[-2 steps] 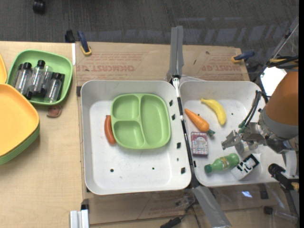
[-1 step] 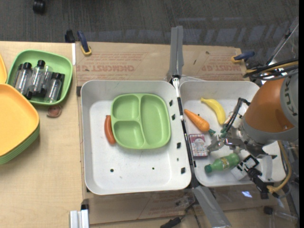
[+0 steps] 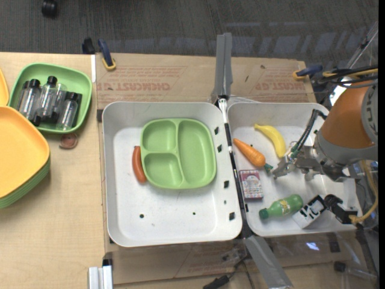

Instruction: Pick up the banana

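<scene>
Gripper (image 3: 281,166) hangs in the right white bin (image 3: 301,224), whether spread or closed I cannot tell, just near of the curved yellow plastic banana (image 3: 272,137), right of the orange carrot (image 3: 250,153).

Left bin (image 3: 120,221): green divided plate (image 3: 178,153), hot dog (image 3: 139,164) touching its left edge. Right bin (image 3: 264,226): carrot (image 3: 249,152), small pink box (image 3: 251,184), green bottle (image 3: 281,207) lying on its side. Far left bench: green tray of vials (image 3: 52,97), stacked orange plates (image 3: 21,159).
</scene>
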`<state>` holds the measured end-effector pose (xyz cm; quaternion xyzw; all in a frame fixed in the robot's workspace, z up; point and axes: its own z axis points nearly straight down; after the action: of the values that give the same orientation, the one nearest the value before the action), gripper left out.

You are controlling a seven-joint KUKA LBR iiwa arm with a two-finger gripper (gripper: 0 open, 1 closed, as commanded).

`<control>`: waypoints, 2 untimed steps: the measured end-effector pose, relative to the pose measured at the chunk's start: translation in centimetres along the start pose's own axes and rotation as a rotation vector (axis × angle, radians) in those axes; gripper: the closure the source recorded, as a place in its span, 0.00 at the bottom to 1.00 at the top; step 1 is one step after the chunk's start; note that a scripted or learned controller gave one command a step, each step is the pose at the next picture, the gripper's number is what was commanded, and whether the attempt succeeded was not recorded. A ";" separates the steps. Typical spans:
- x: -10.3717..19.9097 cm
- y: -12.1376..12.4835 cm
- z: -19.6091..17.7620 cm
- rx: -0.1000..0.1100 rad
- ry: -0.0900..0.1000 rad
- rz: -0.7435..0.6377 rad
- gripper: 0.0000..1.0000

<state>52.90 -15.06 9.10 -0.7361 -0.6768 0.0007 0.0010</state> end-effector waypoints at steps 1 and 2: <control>0.8 6.2 -0.1 -0.001 -0.002 0.030 0.00; 2.4 7.8 -0.1 -0.002 -0.002 0.032 0.00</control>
<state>60.92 -13.36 9.16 -0.7469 -0.6649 0.0007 -0.0002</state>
